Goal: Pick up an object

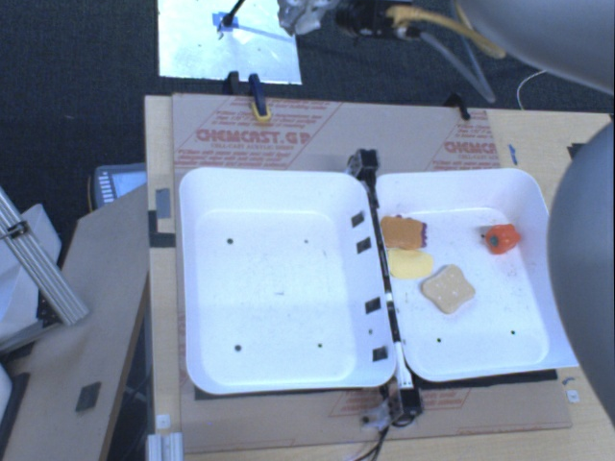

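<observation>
Bin (524, 185) (right) holds 4 toy foods (448, 289).

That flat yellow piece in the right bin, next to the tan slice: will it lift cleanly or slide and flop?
The yellow piece looks very thin and lies flush on the bin floor, so fingers would probably struggle to get under its edge. It may bend if lifted by one side. Pushed, it would likely slide, not roll, soon meeting the tan slice or the orange-brown piece beside it.
</observation>
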Available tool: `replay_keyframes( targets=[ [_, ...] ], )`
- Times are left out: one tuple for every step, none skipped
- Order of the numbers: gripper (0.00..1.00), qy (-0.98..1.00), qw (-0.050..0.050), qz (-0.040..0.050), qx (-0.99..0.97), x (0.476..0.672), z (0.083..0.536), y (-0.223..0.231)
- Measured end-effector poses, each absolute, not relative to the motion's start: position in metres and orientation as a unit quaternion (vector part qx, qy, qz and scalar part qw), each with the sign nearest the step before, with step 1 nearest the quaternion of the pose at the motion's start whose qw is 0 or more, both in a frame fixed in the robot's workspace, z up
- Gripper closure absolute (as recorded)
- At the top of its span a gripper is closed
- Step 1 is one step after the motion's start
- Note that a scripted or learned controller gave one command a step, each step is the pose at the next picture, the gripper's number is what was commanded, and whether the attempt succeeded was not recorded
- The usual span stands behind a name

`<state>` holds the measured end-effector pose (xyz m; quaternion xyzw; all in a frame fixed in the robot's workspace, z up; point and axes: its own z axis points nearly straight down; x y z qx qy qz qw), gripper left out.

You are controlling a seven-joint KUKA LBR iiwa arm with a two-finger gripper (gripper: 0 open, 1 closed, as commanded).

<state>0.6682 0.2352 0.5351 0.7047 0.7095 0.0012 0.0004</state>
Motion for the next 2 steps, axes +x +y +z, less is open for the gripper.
replay_keyframes(
  targets=[
    [0.00, 0.709, 0.000, 0.0011, 0.705, 0.668, 0.535, 0.234],
    [1.00, 0.710, 0.001, 0.0025, 0.704, 0.668, 0.547, 0.235]
  ],
)
